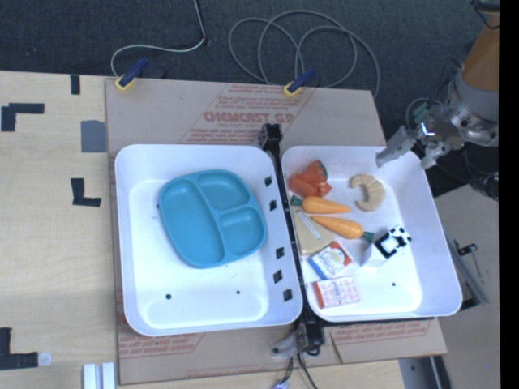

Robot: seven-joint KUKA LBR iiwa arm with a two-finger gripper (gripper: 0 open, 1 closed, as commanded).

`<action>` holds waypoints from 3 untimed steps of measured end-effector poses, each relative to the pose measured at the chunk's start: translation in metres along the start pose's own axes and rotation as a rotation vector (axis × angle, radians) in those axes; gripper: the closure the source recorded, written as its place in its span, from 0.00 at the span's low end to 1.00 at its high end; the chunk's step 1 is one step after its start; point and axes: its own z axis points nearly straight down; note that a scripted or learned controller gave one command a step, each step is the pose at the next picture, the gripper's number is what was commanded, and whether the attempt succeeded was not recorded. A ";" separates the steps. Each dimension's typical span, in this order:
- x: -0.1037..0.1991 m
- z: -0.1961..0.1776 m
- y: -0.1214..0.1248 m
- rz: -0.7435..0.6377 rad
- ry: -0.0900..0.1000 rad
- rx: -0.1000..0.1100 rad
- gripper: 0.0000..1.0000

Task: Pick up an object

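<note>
Two carrots (335, 215) lie mid right bin (434, 241), croissant (370, 191) nearest its far-right corner, where the gripper (403, 146) hovers, fingers spread, pinching nothing.

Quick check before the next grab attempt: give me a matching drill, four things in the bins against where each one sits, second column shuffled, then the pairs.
Things:
1. blue divided plate
2. croissant
3. black-and-white block
4. red-and-white packet

Places:
A. right bin, toward its near edge
B. left bin, on its own
C. right bin, toward the far side, nearest the gripper
D. right bin, just right of the lower carrot's green tip

Pairs: 1-B, 2-C, 3-D, 4-A
</note>
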 end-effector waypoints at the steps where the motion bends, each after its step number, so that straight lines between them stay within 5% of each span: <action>1: 0.036 0.119 0.006 0.000 0.001 0.003 0.00; 2: 0.070 0.187 -0.007 0.000 0.000 -0.002 0.00; 3: 0.085 0.188 0.055 -0.001 0.000 -0.003 0.00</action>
